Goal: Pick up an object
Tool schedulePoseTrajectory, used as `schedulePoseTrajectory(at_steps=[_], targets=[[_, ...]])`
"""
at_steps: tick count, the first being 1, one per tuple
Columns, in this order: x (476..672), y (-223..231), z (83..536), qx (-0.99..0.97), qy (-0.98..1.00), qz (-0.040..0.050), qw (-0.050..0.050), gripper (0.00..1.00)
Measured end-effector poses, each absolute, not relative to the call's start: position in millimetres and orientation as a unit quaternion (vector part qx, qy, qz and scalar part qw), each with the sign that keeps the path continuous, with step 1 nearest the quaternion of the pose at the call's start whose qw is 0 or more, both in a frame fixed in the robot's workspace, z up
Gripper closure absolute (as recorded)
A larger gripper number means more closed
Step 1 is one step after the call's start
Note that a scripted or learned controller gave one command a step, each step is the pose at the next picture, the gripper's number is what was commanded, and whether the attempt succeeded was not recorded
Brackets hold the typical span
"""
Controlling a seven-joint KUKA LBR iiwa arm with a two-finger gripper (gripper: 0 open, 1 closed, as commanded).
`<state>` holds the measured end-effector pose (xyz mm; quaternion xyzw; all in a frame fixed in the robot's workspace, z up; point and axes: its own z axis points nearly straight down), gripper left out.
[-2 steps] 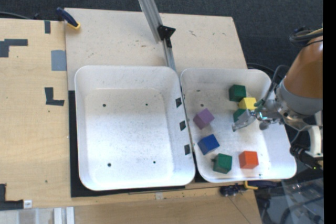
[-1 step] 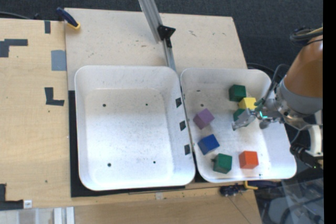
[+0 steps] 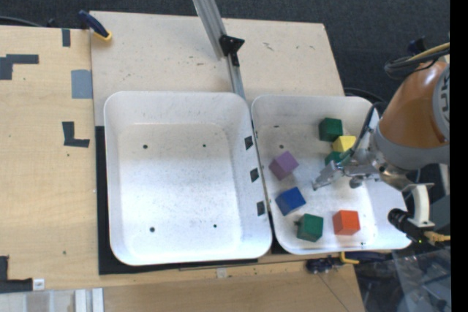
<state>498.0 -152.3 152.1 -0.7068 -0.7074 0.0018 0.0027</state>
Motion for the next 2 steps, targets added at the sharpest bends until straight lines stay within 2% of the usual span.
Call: schedulePoseTrajectory(at_steps=[1,2], targets=[[496.0,-151,98,-0.707,-0.707,0.0022,0.003,0.00],[497.2,-151,111,-0.707,-0.708,0.0007,0.002,1.00]])
